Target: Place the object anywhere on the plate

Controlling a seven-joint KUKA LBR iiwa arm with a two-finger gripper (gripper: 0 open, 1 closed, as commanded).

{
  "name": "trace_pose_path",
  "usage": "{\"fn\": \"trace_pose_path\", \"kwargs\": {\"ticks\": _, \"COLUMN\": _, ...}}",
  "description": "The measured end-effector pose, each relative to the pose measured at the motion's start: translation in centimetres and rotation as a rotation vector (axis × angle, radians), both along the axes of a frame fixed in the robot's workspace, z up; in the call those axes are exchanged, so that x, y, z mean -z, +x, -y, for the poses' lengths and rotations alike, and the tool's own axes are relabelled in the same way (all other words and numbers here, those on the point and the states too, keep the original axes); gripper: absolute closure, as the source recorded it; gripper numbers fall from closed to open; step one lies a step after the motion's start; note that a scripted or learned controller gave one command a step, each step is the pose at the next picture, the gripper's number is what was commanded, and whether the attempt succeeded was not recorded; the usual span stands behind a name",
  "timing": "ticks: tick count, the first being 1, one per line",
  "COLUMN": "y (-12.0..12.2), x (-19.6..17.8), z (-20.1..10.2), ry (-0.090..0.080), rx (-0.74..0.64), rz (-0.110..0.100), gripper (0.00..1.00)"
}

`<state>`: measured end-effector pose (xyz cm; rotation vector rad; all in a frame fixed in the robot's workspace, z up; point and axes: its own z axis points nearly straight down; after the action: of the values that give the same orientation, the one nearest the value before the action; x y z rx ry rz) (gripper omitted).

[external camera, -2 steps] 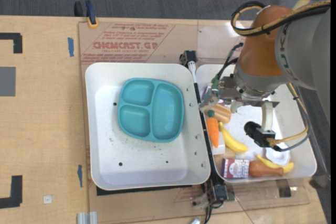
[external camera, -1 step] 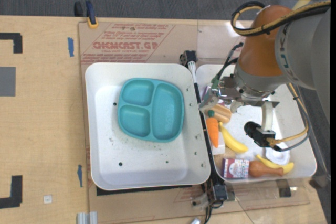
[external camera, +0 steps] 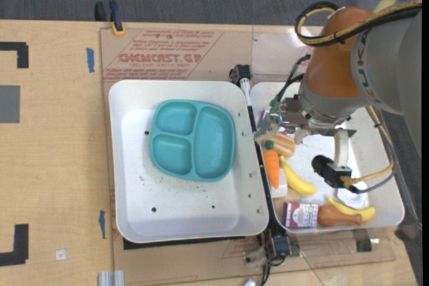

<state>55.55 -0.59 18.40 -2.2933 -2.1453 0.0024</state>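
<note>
A: Where is the gripper (external camera: pixel 276 125) seen?

B: It is seen to the right of the plate (external camera: pixel 181 117), past the wall shared by the two bins, low over the right bin (external camera: pixel 395 201). Whether it is wide or narrow cannot be told, as it is masked by the wrist. Nothing is seen to be held.

A: And what is taken to be the object?

B: Probably the carrot (external camera: pixel 271 169), though that is only judged. It lies right of the plate, against the bin wall nearest the plate. A small bun-like piece (external camera: pixel 281 143) lies at its upper end, just under the gripper. A banana (external camera: pixel 298 182) lies beside it, one place further from the plate.

A: How is the carrot expected to handle?

B: It is judged to be a light toy, stiff and smooth, so a slip is to be feared more than any damage. It is best taken across its thick orange middle and not at the tapered tip. Care is called for, since the bin wall on the plate side and the banana on the far side leave little room.

A: And the plate itself?

B: It is set in the left bin (external camera: pixel 127 144), with its three compartments bare.
</note>
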Motion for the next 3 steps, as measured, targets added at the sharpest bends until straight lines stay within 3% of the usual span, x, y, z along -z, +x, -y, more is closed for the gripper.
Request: {"fn": "trace_pose_path", "kwargs": {"ticks": 3, "y": 0.0, "x": 0.0, "z": 0.0, "ry": 0.0, "rx": 0.0, "rz": 0.0, "gripper": 0.0}}
